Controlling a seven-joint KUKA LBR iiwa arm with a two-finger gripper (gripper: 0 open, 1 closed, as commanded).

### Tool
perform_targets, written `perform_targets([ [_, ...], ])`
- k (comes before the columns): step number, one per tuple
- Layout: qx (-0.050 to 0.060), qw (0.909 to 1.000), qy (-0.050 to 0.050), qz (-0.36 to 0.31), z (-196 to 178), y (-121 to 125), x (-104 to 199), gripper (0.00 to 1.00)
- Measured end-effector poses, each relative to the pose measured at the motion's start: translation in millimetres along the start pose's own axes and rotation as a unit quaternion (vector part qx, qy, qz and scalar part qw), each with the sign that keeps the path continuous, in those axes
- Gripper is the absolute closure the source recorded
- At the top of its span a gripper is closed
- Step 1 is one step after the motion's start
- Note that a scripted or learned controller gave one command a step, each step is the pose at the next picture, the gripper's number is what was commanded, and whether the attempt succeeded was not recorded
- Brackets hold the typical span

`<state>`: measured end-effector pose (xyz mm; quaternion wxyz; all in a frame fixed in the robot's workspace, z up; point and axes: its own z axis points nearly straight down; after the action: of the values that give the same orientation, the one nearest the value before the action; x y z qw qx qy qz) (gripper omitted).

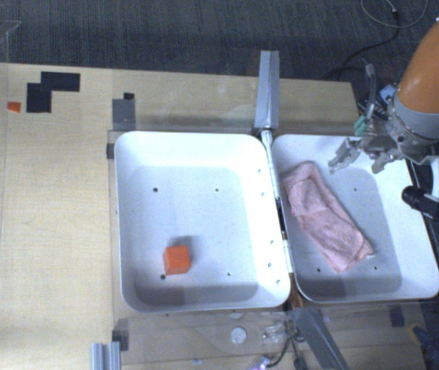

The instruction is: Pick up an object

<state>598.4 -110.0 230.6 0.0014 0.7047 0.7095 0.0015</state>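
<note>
We see a pale wooden desk (50,230) carrying two shallow white bins, with dark carpet beyond its far edge. The left bin (196,149) holds an orange block (177,260) near its front wall. The right bin (412,284), just beside it, holds a crumpled pink cloth (323,216). Above the right bin's far side the tool (356,157) hangs released, grasping nothing.

Bright even overhead light, soft shadows, glare at left edge, slightly blurry
</note>
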Motion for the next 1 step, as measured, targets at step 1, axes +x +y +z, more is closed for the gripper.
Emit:
perform_targets([
  [1, 0.0, 0.9981, 0.0, -0.061, 119.1, -9.3, -1.2, 0.0],
])
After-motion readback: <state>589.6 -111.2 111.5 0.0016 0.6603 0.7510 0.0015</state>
